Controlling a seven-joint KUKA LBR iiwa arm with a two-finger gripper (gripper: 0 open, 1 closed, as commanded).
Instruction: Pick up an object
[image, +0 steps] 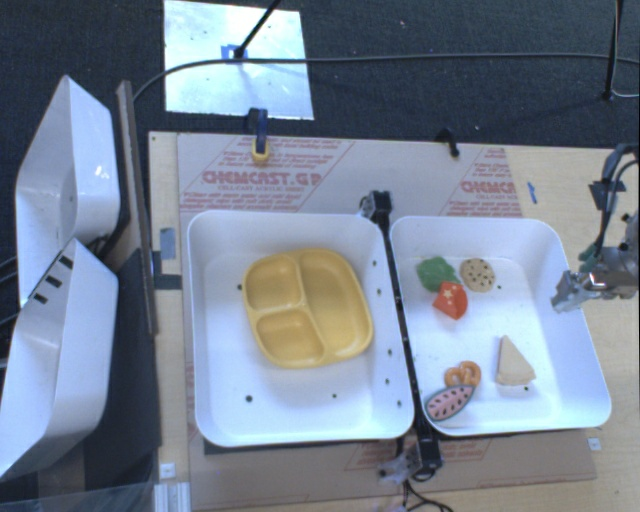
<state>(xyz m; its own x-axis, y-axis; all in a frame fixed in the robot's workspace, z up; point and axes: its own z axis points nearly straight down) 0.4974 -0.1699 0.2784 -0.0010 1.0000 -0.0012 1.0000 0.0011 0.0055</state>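
**Gripper at right rim, nothing picked yet**

Gripper (572, 290) sits at the right bin's (575, 360) right edge, over the rim, well apart from every item. Finger state: cannot tell, too small and blurred.

Right bin holds the candidates: green leafy piece (434, 271) touching a red piece (451, 300) (strawberry or pepper, unclear), cookie (478, 274) just beside them, cheese wedge (514, 362) nearest the gripper, pretzel (463, 375) touching a watermelon slice (449, 402) at the near-left corner. Left bin has a yellow divided tray (305, 305).

Judgement: these look like small toy foods, so light, stiff, probably smooth plastic and a bit slippery. Cheese wedge is the easy one: stands alone, flat sides, so close across its two flat faces near the thick end. Cookie and pretzel lie flat and thin, harder to pinch. The touching pairs risk a nudge.
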